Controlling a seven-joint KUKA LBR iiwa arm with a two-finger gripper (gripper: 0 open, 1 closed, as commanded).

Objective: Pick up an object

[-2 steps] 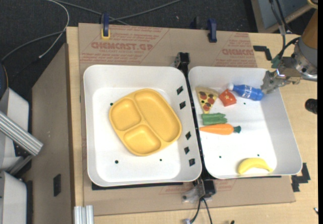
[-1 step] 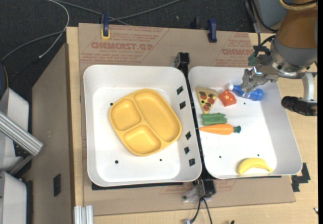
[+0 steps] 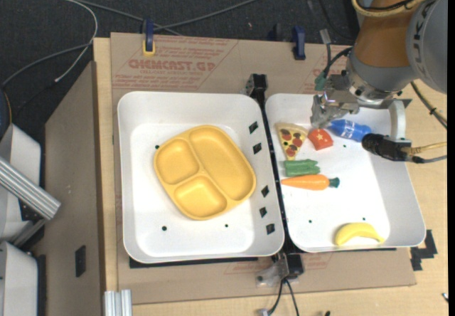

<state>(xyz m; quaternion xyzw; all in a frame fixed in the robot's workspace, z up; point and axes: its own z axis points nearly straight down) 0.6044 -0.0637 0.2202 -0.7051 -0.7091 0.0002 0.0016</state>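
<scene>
My gripper (image 3: 323,117) hangs over the back of the right bin (image 3: 398,197), just above a small red toy (image 3: 320,139) and beside a blue bottle-like toy (image 3: 350,129). Nothing shows between its fingers. Close by lie a pizza slice (image 3: 291,139), a green bean pod (image 3: 301,166), an orange carrot (image 3: 308,181) and, at the front, a yellow banana (image 3: 357,234).
The left bin (image 3: 138,222) holds a yellow divided plate (image 3: 204,171). A black divider strip (image 3: 266,165) runs between the two bins. Blue clamps (image 3: 148,37) grip the cardboard at the back edge.
</scene>
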